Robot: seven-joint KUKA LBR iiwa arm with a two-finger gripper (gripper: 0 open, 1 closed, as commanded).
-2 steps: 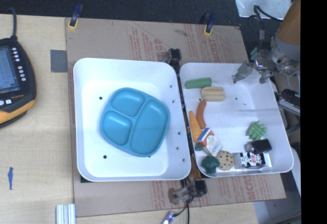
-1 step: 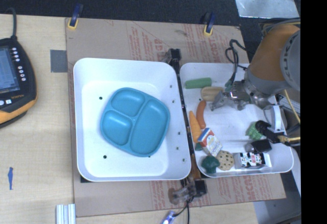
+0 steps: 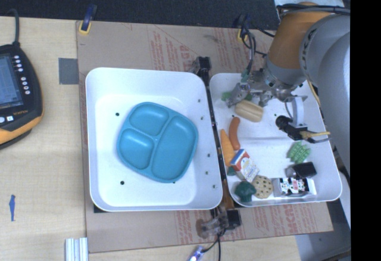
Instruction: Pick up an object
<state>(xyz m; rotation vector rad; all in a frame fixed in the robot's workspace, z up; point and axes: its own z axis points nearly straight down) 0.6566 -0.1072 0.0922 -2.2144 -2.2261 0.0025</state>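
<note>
Nearest us in the right bin [image 3: 333, 191] sit a cookie [image 3: 261, 186] and a carton [image 3: 244, 165]. Further back, the gripper [image 3: 253, 94] hovers just above the bread roll [image 3: 249, 111]. We can't tell its grip state. We'd centre over the roll before dropping straight down.

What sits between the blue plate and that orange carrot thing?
In the camera view, between the blue divided plate and the carrot lie bare white bin floor and the two bins' adjoining walls.
</note>
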